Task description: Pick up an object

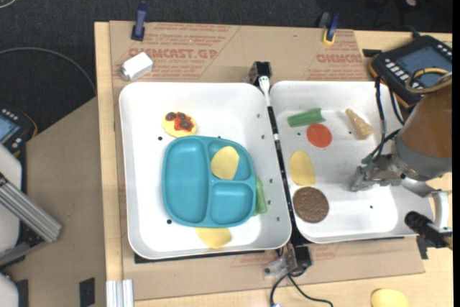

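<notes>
Gripper (364,177) low over bare floor of the right bin (338,228), nothing between its fingers.

The fingers seem slightly apart, though they are small and hard to read. Candidate objects sit left and above: a brown disc (311,203) at lower left, a yellow piece (302,168) beside it, a red disc (319,135) and green stick (305,117) higher, a tan piece (359,124) toward the upper right. Closing here would likely catch nothing; a sideways move risks nudging the flat discs rather than gripping them.
</notes>
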Motion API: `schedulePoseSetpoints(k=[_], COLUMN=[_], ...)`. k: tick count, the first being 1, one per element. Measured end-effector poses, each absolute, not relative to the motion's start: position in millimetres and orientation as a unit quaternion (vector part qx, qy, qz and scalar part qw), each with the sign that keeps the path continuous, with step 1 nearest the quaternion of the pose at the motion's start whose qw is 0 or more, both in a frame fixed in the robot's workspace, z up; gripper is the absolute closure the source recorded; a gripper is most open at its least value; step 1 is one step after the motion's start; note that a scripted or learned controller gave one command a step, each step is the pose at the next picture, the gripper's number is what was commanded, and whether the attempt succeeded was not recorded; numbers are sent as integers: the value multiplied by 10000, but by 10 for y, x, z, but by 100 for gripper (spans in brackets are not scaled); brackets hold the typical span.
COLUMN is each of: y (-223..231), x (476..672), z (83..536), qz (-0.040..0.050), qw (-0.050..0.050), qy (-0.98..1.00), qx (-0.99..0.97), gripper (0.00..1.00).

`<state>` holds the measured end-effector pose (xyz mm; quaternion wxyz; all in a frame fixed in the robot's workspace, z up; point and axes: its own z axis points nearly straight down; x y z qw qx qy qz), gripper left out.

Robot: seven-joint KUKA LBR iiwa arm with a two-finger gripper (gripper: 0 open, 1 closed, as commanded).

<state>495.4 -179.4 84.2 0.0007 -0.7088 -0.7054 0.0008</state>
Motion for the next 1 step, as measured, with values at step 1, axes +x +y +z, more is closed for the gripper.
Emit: schedulePoseSetpoints(k=[1], y=[-2257], x=[5303], z=[853], qz=[0], qw=[-35], qy=[-7064], qx=[-7078], gripper=[100])
